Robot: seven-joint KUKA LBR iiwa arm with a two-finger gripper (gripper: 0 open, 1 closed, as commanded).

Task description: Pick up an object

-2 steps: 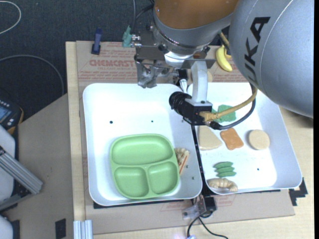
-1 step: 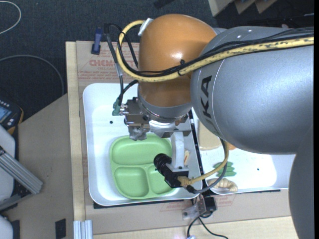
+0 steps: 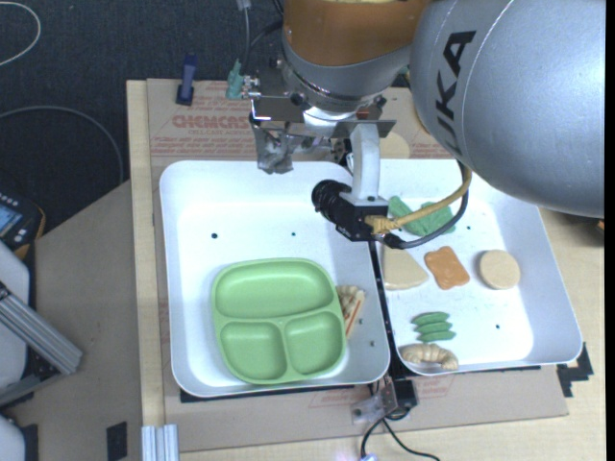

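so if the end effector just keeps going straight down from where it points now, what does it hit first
Probably the bare white floor of the left bin near its back wall, beneath the end effector. Nothing lies there, though depth is hard to judge from this slant.

The bench (image 3: 163,113) is being viewed by 1 camera, fixed above it and tilted down at a slant. Both white bins, the left bin (image 3: 183,257) and the right bin (image 3: 538,286), are being taken in whole, side by side. The arm (image 3: 500,75) is being seen from very near, entering from the upper right and looming large across the top.
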